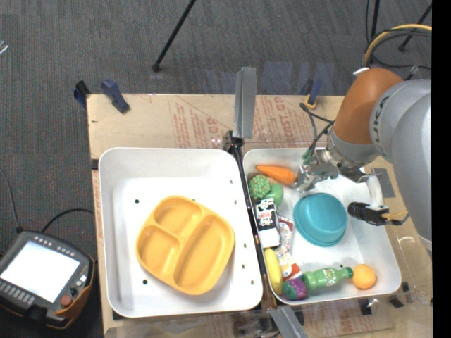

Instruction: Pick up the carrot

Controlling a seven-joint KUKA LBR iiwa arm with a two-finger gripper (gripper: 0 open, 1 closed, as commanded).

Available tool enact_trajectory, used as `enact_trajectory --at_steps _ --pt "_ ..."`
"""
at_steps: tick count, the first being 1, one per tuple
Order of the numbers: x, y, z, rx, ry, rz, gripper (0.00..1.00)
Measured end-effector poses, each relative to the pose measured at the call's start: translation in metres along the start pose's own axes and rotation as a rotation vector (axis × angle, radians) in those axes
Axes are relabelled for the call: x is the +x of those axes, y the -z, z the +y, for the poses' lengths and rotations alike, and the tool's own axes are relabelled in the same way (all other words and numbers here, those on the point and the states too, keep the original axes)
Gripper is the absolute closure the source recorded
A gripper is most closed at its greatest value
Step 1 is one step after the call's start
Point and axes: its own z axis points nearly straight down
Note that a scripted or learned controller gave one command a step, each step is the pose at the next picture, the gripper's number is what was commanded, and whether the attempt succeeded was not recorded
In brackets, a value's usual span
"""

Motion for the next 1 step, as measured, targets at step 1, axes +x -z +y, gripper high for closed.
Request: enact_trajectory --at_steps 1 --pt "0.0006 -0.0005 0.0000 0.001 0.001 0.000 0.00"
